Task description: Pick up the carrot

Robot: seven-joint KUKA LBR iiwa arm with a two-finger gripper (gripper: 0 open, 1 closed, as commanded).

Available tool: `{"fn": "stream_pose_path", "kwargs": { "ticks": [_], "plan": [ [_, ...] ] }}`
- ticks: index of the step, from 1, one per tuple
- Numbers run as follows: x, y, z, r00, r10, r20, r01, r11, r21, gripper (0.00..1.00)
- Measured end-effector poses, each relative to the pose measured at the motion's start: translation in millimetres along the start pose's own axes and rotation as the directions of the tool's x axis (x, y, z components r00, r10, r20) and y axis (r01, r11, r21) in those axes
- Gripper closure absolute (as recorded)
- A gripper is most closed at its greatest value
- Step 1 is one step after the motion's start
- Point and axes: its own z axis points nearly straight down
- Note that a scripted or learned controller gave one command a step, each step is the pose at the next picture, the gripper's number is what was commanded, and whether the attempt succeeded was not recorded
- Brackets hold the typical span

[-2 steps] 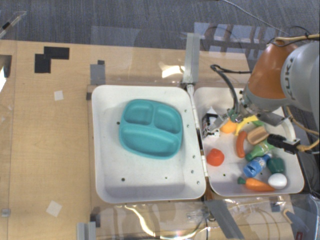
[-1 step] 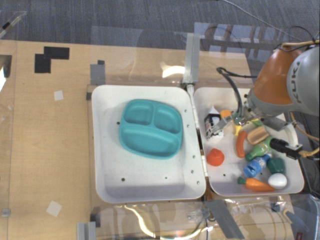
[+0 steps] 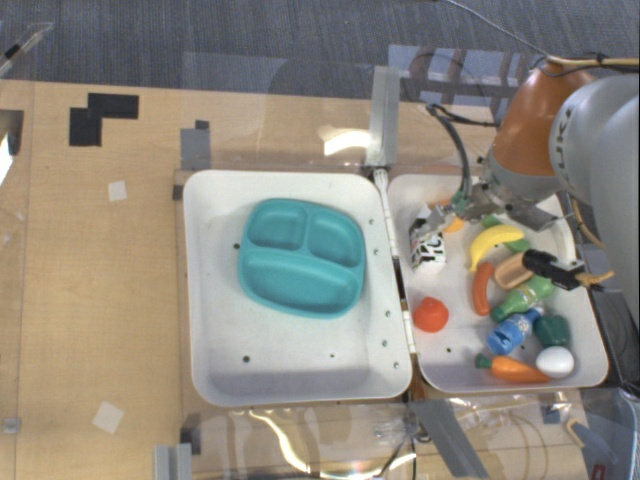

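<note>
A teal tray (image 3: 300, 256) sits in the left bin (image 3: 210, 298). In the right bin (image 3: 440, 363), the carrot (image 3: 514, 369) lies at 5 o'clock beside a white egg (image 3: 555, 361). The pincer (image 3: 447, 218) hovers at 11 o'clock; its opening cannot be told.

A single camera is sitting fixed above the bench (image 3: 90, 298), looking down at a slant from the near edge, so the grey floor (image 3: 250, 18) beyond the far edge is showing along the top. It is standing far enough back to be taking in both white bins whole, the left bin (image 3: 215, 368) lying near the middle of the view and the right bin (image 3: 455, 353) toward the right. The arm (image 3: 560, 128) is coming in from the upper right, partly cut off by the edge.
</note>
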Motion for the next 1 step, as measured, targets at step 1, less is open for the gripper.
{"fn": "stream_pose_path", "kwargs": {
  "ticks": [1],
  "plan": [
    [-21.0, 23.6, 2.0, 0.994, 0.112, 0.001, -0.112, 0.994, -0.003, 0.00]
  ]
}}
